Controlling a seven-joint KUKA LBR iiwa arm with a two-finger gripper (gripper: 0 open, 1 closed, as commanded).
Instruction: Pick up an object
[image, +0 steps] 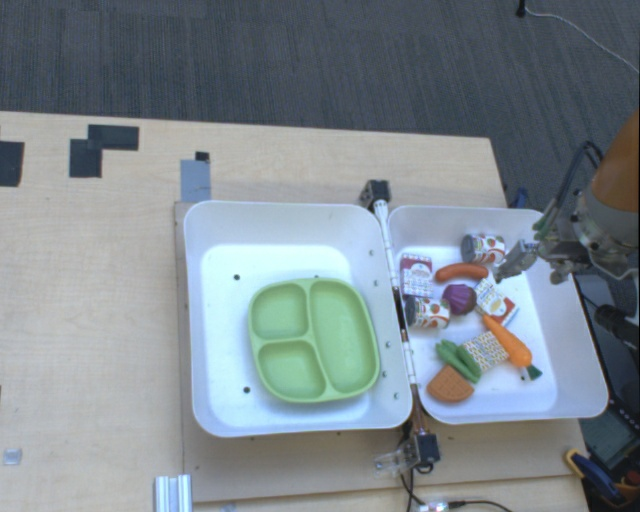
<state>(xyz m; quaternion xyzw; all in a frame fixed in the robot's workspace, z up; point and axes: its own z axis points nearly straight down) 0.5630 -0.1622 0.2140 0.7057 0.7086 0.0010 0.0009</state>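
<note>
a single fixed camera looks down from above the pale wooden bench (90, 330) at a slant, far enough off to take in both shallow white plastic bins whole. the left white bin (215, 330) sits near the middle of the frame, the right white bin (570, 370) beside it toward the right edge. the dark grey ribbed carpet floor (300, 60) fills the top of the frame beyond the bench's far edge. the grey arm with its orange band (612, 190) enters at the right edge.
</note>
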